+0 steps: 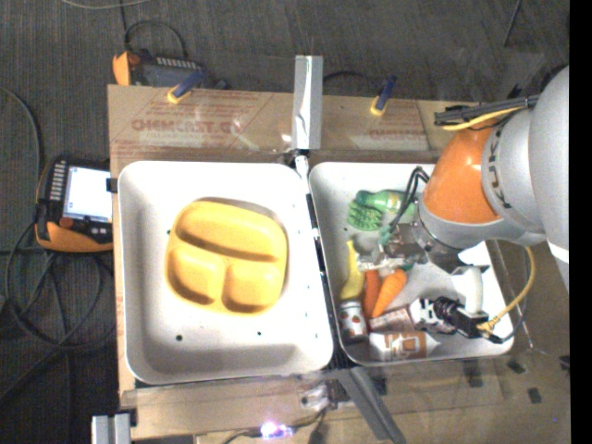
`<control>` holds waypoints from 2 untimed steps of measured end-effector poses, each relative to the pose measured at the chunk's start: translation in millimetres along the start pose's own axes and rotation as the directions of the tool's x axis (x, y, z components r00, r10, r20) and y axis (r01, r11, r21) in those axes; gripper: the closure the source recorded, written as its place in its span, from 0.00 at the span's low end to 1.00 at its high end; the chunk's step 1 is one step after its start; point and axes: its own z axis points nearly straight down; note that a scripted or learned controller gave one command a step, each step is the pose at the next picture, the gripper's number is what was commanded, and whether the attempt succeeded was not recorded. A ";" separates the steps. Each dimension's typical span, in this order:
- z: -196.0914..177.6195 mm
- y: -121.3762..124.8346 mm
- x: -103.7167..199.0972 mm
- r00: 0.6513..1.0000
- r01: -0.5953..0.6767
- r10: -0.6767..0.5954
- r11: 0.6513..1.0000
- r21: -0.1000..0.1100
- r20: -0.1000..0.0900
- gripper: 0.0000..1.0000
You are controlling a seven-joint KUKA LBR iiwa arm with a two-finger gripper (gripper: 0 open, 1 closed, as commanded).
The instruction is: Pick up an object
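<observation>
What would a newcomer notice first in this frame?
The big yellow divided tray lying alone in the left bin stands out most. Next comes the arm's orange band over the right bin, where the pincer hangs above a crowded pile holding an orange carrot and a green item.

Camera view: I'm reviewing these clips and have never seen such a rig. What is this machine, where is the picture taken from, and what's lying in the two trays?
One fixed camera looks down at a slant on a bench. The grey and orange shape is a robot arm reaching in from the right. Its gripper is low over the right bin, above a pile of small things: a green item, an orange carrot, a can and a brown package. The left bin holds a yellow divided plate. Whether anything is gripped cannot be told.
</observation>
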 end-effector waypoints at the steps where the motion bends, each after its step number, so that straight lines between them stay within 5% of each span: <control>1: 1.1 -0.6 0.2 1.000 0.000 0.000 1.000 0.002 0.000 0.00; 2: -7.7 -0.3 0.2 1.000 0.000 0.000 1.000 0.003 -0.001 1.00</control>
